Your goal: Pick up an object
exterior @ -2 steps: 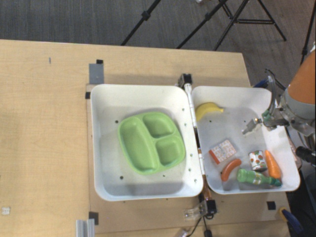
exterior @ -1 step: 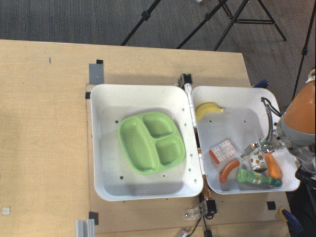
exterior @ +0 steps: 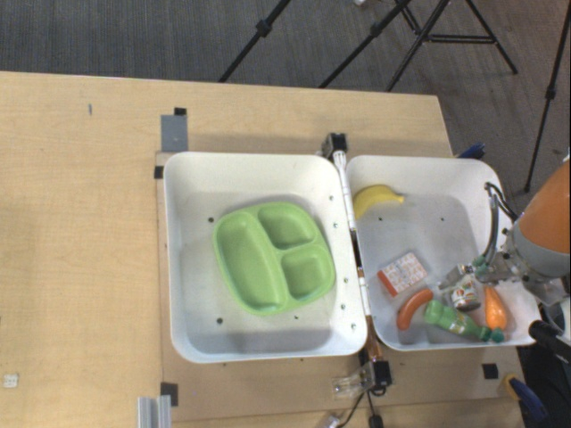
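The right bin (exterior: 446, 178) holds a yellow banana (exterior: 376, 200) near its far left corner. A small orange and white box (exterior: 401, 274) lies in the middle. Close to the front wall are a red-orange sausage (exterior: 412, 308), a green bottle (exterior: 455, 321) lying on its side and an orange carrot (exterior: 494, 310). My gripper (exterior: 461, 290) is low in this bin, just above the bottle and left of the carrot, between the sausage and the carrot. Nothing is seen lifted in it.
The left bin (exterior: 192, 266) contains a green divided plate (exterior: 273, 257). The arm's orange band (exterior: 549, 214) hangs over the right bin's right wall. Tripod legs (exterior: 419, 25) stand on the carpet beyond the bench.
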Tool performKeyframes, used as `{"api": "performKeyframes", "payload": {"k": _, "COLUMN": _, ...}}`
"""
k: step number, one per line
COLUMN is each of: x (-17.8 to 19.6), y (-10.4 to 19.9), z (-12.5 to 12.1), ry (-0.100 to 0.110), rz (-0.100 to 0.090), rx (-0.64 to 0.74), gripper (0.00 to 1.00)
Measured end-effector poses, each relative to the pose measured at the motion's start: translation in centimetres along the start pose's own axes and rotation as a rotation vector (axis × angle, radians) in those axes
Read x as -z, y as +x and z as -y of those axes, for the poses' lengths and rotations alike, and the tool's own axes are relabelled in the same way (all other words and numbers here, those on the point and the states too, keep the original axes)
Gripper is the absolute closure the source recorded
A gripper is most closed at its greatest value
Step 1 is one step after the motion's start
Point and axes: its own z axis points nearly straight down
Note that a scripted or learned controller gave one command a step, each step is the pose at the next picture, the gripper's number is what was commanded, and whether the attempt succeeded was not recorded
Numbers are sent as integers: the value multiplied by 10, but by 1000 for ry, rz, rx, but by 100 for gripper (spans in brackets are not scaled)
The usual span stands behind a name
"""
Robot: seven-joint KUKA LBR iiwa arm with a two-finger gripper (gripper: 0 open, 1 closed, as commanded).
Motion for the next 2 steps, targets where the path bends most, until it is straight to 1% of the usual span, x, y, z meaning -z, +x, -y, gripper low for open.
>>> {"api": "performKeyframes", "payload": {"k": 1, "x": 13, "y": -2, "z": -4, "ry": -8, "rz": 8, "rx": 3, "gripper": 100}}
{"api": "performKeyframes", "payload": {"k": 2, "x": 66, "y": 94, "z": -12, "ry": 9, "rz": 0, "rx": -168, "gripper": 100}}
